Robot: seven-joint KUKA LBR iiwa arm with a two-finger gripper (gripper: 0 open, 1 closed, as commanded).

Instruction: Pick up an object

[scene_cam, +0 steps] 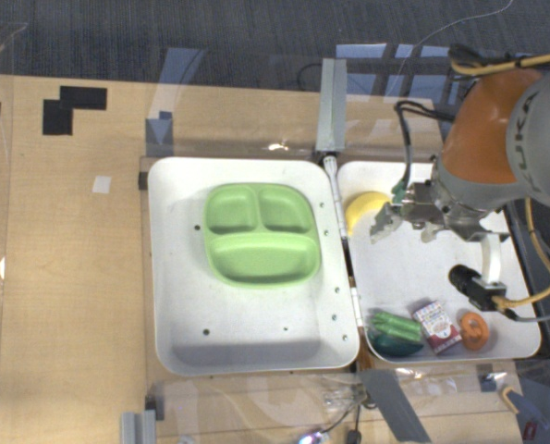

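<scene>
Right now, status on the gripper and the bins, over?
Gripper low in right bin, beside yellow object, nothing seen held. Green item, small carton, orange item along near wall. Green tray in left bin.

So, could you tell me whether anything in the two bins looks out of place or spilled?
Nothing stands out. The green divided plate lies flat in the left bin. In the right bin, the yellow item sits near the hand, and the green packet, small box and orange item cluster along the near edge.

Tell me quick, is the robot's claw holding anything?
Two-finger gripper: cannot tell whether open or closed; it hangs in the right white bin, right beside the yellow banana-like fruit.
</scene>
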